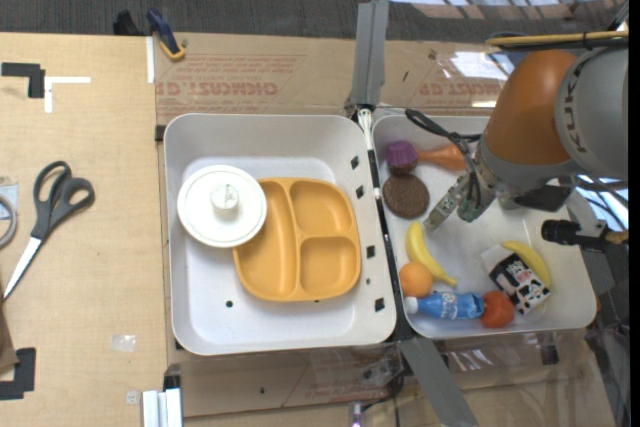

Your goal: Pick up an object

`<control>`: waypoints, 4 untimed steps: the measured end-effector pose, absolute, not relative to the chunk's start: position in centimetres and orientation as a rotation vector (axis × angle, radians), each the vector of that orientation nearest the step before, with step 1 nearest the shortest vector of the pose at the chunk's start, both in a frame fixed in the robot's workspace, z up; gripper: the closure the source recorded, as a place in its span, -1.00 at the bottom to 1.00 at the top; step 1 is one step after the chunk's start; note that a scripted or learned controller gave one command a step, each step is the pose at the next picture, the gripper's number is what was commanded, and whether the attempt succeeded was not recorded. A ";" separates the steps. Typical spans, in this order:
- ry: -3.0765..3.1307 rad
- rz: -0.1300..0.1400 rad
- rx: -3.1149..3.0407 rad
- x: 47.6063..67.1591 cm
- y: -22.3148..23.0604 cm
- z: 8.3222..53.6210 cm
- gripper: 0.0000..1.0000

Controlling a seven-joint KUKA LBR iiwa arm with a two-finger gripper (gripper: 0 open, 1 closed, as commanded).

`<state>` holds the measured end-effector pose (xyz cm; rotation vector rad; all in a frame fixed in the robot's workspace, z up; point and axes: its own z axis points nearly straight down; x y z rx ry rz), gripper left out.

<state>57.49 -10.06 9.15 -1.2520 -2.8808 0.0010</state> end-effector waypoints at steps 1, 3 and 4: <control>-2.696 0.001 -1.610 50.7 -9.7 9.2 1.00; -2.589 0.000 -1.787 59.5 -15.7 12.2 -1.00; -2.357 0.004 -2.088 64.6 -10.7 9.5 -1.00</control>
